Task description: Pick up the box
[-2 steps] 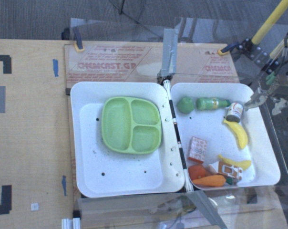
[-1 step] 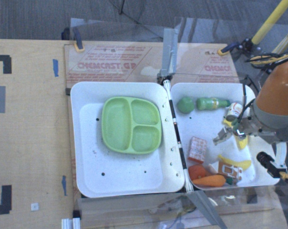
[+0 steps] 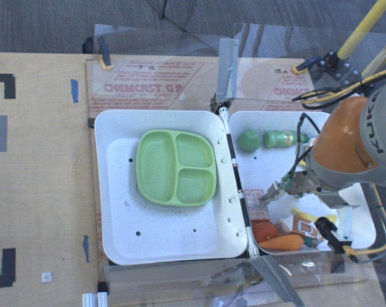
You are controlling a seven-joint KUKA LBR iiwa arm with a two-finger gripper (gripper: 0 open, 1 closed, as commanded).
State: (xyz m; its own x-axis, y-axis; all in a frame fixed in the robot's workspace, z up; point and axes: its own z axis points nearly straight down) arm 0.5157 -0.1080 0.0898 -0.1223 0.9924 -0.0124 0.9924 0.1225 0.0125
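Reaching into the right bin (image 3: 270, 165) with the claw (image 3: 274, 194) held low over the white floor, no grasp made yet. Cannot tell whether the claw is apart or together: too small and too glinting to read, though seeing nothing clamped in it. Finding the box (image 3: 303, 226), a small orange-and-white carton with a yellow edge, down and to the right of the claw in the camera view, near it but apart, just below the wrist of the arm (image 3: 343, 149). Noting a carrot (image 3: 284, 242) below the claw, just beside the box on its lower side, and something red (image 3: 262, 229), possibly a pepper, almost straight beneath the claw against the bin wall. Noting also a green ball (image 3: 248, 140) and a green bottle (image 3: 279, 138) above the claw, well apart from it and from the box. Leaving aside the green divided plate (image 3: 177, 168), far off to the claw's left in the other bin (image 3: 116, 171). Judging the step in hand as reach and align, not pickup, since the claw sits off to one side of the box rather than over it. Needing next: shift toward the arm's side and the bin's near edge, centre over the box, open wide enough to span it, come down without nudging the carrot, close, then lift straight up.
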